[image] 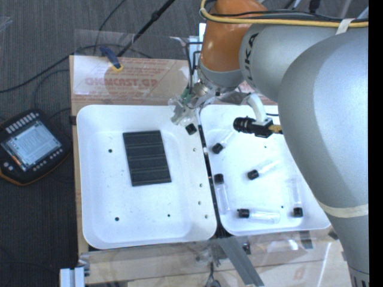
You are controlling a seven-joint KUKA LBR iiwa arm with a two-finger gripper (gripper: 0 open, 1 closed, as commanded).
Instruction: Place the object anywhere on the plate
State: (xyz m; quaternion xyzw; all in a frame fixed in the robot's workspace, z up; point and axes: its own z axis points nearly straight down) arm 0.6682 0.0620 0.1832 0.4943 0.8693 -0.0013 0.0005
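Arm (323, 100): you see its grey bulk fill the right side, and its orange band (230, 23) sits top centre, above the far edge of the bins.

Left bin (102, 220): white and shallow, with a few dark specks on its floor. Right bin (263, 193): the same kind, set tight against it, sharing a rim line down the middle.

Brown board (131, 79): lies behind the left bin and has faded red lettering.

Plate (146, 157): a dark ribbed rectangle, flat on the left bin's floor a little left of centre, long side running away from you. Nothing rests on it.

Pendant (29, 145): black, with a lit screen, on the dark floor well left of the bins.

Gripper (181, 109): hangs over the left bin's far right corner, just beside the shared rim. You cannot tell from this view whether it is wide or narrow.

Black-capped piece (191, 128): directly below the gripper, at the left bin's far right corner. Whether the gripper has it or it lies loose cannot be told. It is well apart from the plate.

Tubes, clear with black caps, all lying in the right bin:
- upper tube (218, 147), near the shared rim
- centre tube (254, 174)
- rim-side tube (219, 178), body pointing toward you
- near tube (243, 213), body running right
- right tube (297, 211), close to the arm
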